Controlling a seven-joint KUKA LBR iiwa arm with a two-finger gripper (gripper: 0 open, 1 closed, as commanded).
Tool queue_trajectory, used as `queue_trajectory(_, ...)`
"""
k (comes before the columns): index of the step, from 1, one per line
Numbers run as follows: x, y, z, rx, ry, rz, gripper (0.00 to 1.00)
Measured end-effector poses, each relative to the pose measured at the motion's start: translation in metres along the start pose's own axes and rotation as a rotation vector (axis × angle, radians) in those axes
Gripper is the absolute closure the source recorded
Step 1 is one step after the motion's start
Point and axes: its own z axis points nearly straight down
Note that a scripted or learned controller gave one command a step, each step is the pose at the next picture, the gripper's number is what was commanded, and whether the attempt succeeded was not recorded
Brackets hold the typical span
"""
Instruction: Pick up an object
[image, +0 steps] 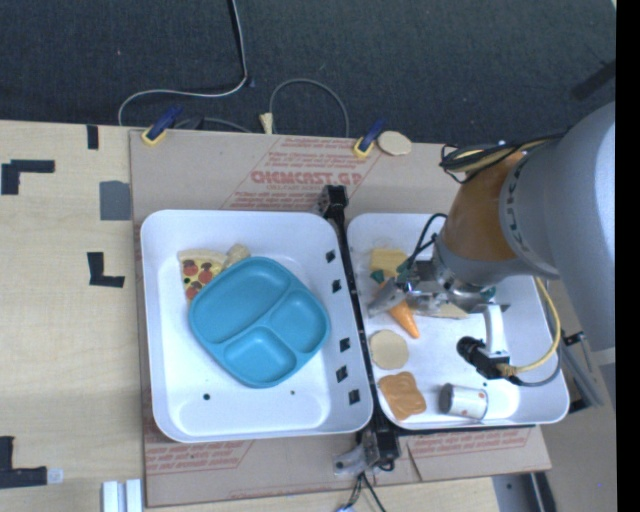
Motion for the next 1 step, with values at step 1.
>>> queue_trajectory(1, 0.0005, 0.0009, -0.0134, -0.004, 0.002, 0.0, 1.0)
